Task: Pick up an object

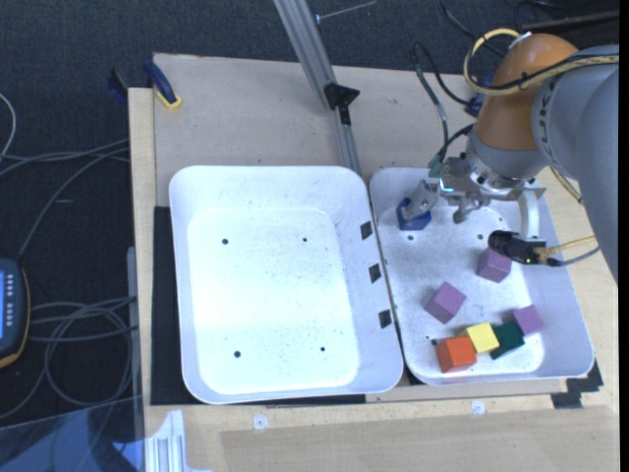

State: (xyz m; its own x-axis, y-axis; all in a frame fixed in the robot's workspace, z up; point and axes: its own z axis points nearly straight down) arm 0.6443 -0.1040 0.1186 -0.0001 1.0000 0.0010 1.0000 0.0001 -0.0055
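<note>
While the arm (pixel 570 106) hangs over the far end of the right bin (pixel 411 281), the gripper (pixel 439 205) sits low near that bin's far-left corner. Gripper state: cannot tell, spread or closed is not readable from this angle. Blue piece (pixel 413 215) lies in the far-left corner of the right bin, right at the gripper's left side; touching or held, cannot tell.

Other items, all in the right bin:
- purple block (pixel 493 265) toward the right edge, about halfway down.
- second purple block (pixel 445 301) near the bin's middle, tilted, apart from the rest.
- orange block (pixel 456 353), yellow block (pixel 482 337) and green block (pixel 508 337) in a tight row along the near edge, each touching the next, orange at the left end.
- small purple block (pixel 528 319) just beside the green one, toward the near-right corner.

Left bin (pixel 275 293) stands alongside on the bench (pixel 246 96), rims meeting in the middle.
</note>
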